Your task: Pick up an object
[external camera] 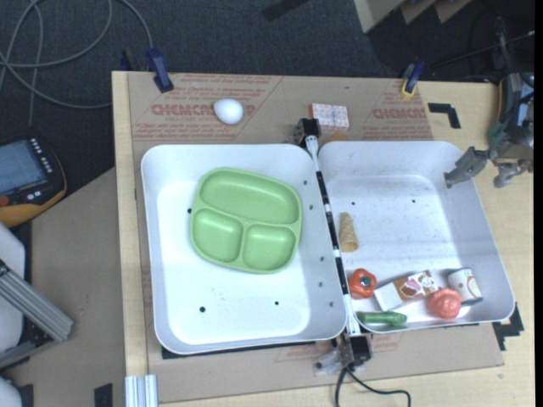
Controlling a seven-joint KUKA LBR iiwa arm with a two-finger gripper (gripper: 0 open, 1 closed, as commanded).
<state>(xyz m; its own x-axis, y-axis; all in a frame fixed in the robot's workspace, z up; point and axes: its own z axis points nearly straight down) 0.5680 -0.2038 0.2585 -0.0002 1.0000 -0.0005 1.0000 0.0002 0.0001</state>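
The gripper (475, 166) hangs at the right bin's (399, 164) upper right rim, fingers spread, holding nothing. Candidates crowd the frame's lower right: a red ball (445, 303), small cartons (416, 286) and a green pepper (382, 318). Closing there likely nudges neighbours or pinches the wall.

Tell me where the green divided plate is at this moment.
The green divided plate lies in the left bin, in its upper middle part, left of the divider between the two bins.
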